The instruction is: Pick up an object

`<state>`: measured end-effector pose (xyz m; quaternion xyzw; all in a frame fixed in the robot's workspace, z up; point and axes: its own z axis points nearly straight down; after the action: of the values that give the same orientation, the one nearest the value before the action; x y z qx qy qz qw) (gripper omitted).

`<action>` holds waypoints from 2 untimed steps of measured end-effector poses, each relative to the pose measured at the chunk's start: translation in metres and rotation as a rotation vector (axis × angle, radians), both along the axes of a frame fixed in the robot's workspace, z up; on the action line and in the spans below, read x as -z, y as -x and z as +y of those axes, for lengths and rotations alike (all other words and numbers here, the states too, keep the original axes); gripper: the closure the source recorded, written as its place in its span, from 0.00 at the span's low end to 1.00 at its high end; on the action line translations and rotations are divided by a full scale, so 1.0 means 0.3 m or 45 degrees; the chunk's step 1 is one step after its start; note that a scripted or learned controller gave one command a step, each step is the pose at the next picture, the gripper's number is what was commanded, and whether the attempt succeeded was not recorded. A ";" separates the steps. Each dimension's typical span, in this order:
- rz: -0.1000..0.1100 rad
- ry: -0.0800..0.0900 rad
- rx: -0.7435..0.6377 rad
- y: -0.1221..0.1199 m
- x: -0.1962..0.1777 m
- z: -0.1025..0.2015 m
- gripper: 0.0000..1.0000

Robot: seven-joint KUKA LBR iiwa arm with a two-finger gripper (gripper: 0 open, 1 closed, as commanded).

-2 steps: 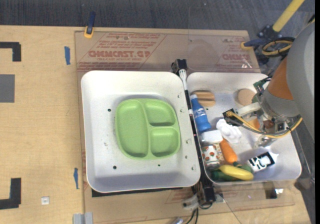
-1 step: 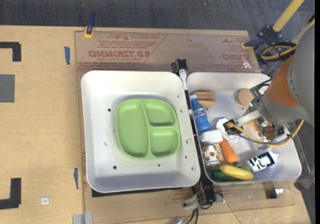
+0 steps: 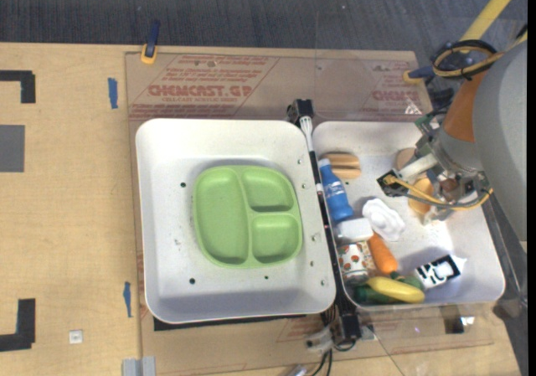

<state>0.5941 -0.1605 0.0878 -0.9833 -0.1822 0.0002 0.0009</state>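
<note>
Banana (image 3: 395,289) lying by the right bin's (image 3: 492,259) front edge is looking light, smooth; grab mid-length. Gripper (image 3: 429,190) is hovering mid-bin, can't tell its state.

The arm (image 3: 502,106) runs off the right edge and hides the right bin's (image 3: 481,270) far corner.

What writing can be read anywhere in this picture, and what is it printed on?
"CHEMCAST GP": red print, upside down, on the brown protective sheet behind the two white bins; the smaller red lines around it are too blurred to read.
The same sort of red print at that sheet's right corner: unreadable.
Blue plastic bottle label: too small to read.
Small patterned can: print illegible.
Black-and-white tag: bold shapes, no readable letters.
</note>
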 end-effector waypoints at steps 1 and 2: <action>-0.003 -0.004 0.205 0.154 -0.002 -0.035 0.00; -0.006 0.001 0.212 0.181 -0.002 -0.021 0.00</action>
<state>0.5397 -0.1669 0.0886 -0.9950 -0.0998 -0.0022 0.0002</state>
